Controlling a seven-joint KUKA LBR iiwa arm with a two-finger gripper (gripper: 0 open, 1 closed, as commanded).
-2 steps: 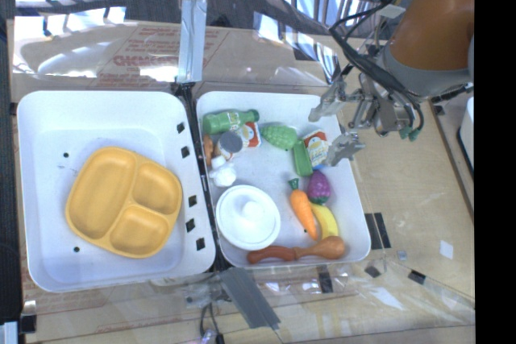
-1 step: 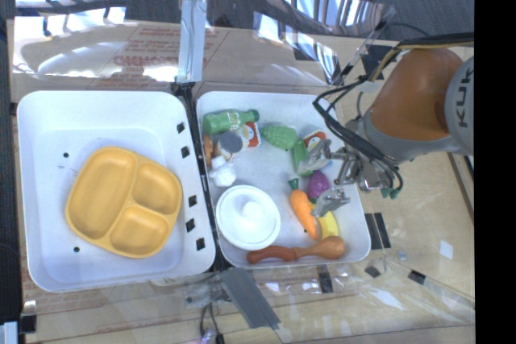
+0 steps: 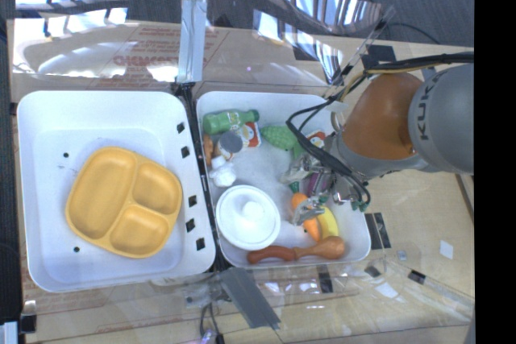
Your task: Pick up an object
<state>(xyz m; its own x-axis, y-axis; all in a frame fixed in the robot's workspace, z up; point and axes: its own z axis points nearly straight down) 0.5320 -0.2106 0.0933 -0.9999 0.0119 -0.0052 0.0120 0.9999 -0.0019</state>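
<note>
Two bins, one yellow tray, one cluttered pile.

Left bin [image 3: 32,173]: one three-part tray [image 3: 122,201], centred. Right bin [image 3: 242,260]: one green bottle [image 3: 229,122] at far edge, one white bowl [image 3: 248,215], one brown gourd [image 3: 298,252] along near edge, one banana [image 3: 328,223], one orange bit [image 3: 299,202]. Gripper [image 3: 316,185] down among these toys, right side; finger state impossible to tell.
</note>
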